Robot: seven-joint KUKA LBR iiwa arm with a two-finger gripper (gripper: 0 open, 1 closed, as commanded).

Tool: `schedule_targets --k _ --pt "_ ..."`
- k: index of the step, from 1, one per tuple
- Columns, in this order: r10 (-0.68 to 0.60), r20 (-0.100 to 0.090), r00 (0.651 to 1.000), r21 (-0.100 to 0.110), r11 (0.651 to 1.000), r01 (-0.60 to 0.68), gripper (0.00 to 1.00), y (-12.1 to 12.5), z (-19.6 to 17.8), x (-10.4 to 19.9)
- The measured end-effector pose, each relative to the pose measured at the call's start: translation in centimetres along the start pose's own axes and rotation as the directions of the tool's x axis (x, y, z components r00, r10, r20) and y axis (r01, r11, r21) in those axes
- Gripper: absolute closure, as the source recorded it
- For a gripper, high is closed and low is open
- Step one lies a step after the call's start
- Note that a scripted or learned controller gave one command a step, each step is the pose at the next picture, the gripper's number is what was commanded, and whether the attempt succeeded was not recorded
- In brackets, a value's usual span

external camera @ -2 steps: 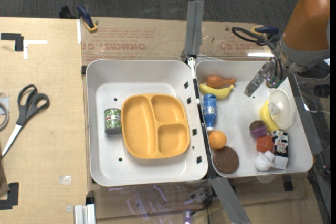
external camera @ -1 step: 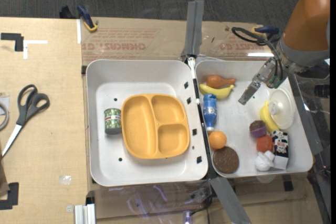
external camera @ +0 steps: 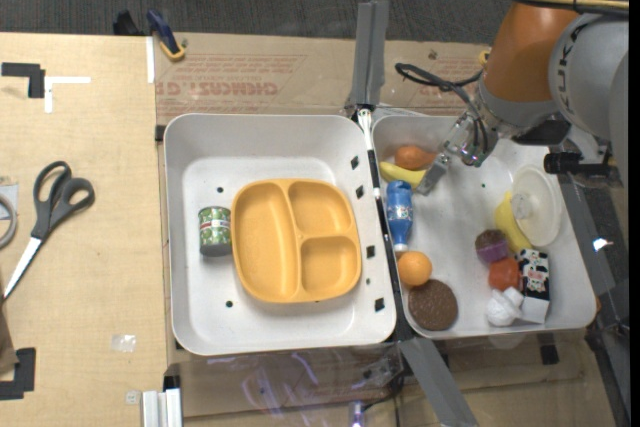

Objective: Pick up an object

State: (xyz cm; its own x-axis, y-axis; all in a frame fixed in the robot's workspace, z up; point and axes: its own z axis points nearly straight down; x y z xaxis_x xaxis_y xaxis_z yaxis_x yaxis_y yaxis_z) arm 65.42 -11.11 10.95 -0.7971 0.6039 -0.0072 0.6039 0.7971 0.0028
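My gripper (external camera: 437, 173) hangs low over the back left part of the right bin (external camera: 570, 320), at the end of the grey and orange arm (external camera: 535, 45). It sits just right of a yellow banana (external camera: 398, 172) and an orange-red fruit (external camera: 411, 156), and I see nothing held in it. Below them a blue bottle (external camera: 398, 212) lies along the bin's left wall. Nearer the front are an orange (external camera: 414, 268) and a brown round disc (external camera: 432, 304).
On the right side of the right bin are a white bowl (external camera: 535, 205), a purple piece (external camera: 491, 244), a red piece (external camera: 504, 273) and a cow-patterned box (external camera: 534, 273). The left bin (external camera: 185, 315) holds a yellow divided plate (external camera: 297, 240) and a green can (external camera: 214, 231). Scissors (external camera: 50, 205) lie on the bench at the left.
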Motion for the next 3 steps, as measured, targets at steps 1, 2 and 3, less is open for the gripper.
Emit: schedule_targets --k 1,2,3 --pt "0.341 0.008 0.94 -0.001 0.94 -0.341 0.0 -0.6 1.2 2.5" --pt "0.404 -0.014 0.915 0.024 0.915 -0.403 0.0 0.6 1.5 0.4" --pt "0.401 -0.005 0.916 0.02 0.916 -0.401 1.0 0.7 0.5 0.2"
